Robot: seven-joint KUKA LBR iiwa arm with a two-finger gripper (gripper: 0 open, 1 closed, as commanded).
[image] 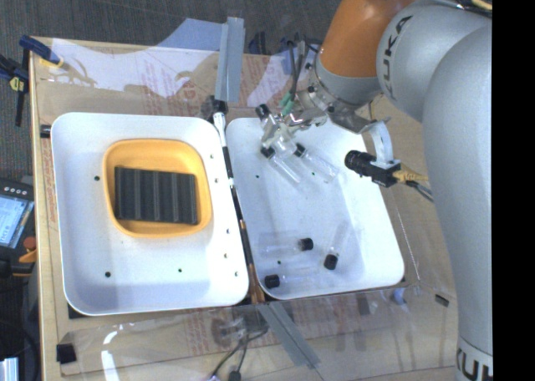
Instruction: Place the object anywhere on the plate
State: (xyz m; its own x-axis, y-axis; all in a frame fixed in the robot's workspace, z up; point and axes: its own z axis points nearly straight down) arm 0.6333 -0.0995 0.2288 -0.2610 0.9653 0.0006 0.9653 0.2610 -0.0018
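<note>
Gripper (272,139), over the right bin's (380,266) upper left, grips a clear tube (288,160) lying diagonally; yellow plate (121,162) lies leftward, in the left bin (75,279).

My arm (451,145) is grey, with an orange band (359,24) above the wrist. Both bins are white: left bin (79,279), right bin (376,237). In the left bin the plate (125,158) is yellow-orange, with a dark grey ribbed rectangle (156,195) at its middle, striped by darker grooves. In the right bin, see-through tubes with black caps: one (284,162) near my gripper (269,139), others (334,250) toward that bin's near edge. Bench (125,87) behind the bins is tan with faint reddish print. Floor beyond is dark grey.
</note>
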